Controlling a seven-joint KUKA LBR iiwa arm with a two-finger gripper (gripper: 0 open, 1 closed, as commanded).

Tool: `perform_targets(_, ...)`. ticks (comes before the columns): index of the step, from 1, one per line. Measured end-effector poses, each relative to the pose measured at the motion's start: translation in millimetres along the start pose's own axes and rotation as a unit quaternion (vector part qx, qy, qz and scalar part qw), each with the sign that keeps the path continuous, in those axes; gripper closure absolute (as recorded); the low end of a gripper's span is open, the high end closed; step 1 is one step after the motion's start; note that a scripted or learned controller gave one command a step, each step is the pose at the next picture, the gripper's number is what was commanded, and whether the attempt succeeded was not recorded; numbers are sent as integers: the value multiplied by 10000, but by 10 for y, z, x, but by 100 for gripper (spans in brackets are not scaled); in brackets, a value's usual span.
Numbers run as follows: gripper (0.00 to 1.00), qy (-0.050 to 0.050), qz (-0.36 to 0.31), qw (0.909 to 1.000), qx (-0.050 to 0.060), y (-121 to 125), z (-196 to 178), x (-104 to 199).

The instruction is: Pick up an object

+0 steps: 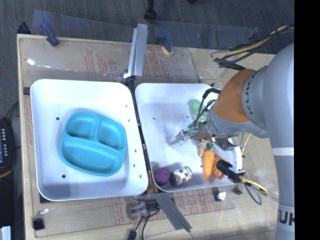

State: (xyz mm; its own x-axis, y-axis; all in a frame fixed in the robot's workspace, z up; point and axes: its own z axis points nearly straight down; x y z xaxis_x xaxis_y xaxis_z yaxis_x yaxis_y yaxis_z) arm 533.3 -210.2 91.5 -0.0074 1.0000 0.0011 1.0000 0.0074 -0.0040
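my pincer [176,139] hangs spread and holding nothing over the right bin [150,101], so i'm at the reach. the purple ball [161,175], little can [182,176] and carrot [208,165] lie near; next i lower and close.

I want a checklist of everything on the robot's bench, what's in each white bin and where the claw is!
Surface: wooden bench bearing two white bins side by side.
Job's things: right bin holds a purple ball, a small patterned can, an orange carrot-like toy and a green item, partly hidden.
Clutter: left bin holds a blue divided tray.
Grippers: gripper low over the right bin, nothing between its fingers.
Cables: yellow and black cables by the arm.
Surroundings: dark carpet.
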Motion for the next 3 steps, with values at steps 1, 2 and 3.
perform_targets(1, 0, 2, 0, 10000, -8, -567, 1, 9)
perform_targets(2, 0, 6, -5, 10000, 6, -572, 10, 288)
perform_targets(3, 0, 3, -6, 10000, -3, 132, 2, 438)
